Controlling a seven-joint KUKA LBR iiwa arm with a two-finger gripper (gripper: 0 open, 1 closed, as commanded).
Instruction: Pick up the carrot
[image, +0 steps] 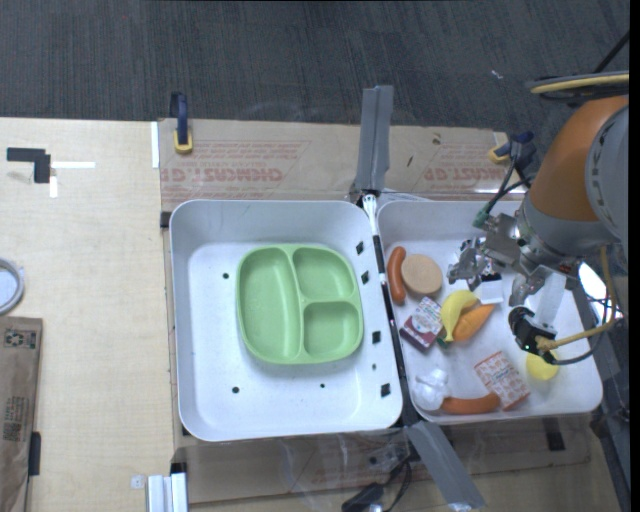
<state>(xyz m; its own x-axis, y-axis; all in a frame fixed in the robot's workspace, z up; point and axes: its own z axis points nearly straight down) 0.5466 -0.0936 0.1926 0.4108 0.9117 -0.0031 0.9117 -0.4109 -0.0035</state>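
From my station I see the left bin (190, 330) carrying a green divided plate (298, 302), three compartments, lying flat near its middle. The right bin (575, 395) holds the clutter, and the arm (580, 170) comes in over its upper right, grey body with the orange band, bent down toward the bin's centre.

Largest in that bin after the arm is a red sausage (397, 274) lying upright along the left wall, with a round tan bun slice (422, 273) touching its right side. Below them a yellow banana (457, 312) curves, and the carrot (476, 319) lies tilted against the banana's right edge, orange, pointing up and right. A small dark red packet (422, 324) sits just left of the banana. Lower down, a second sausage (470, 404) lies flat by the front wall, a white crumpled thing (431, 386) just above its left end, and a red and white packet (499, 378) at its right end. A yellow lemon-like thing (541, 366) rests to the right

The gripper (478, 266) hangs just above the carrot and banana, apart from both; I cannot tell how its fingers stand
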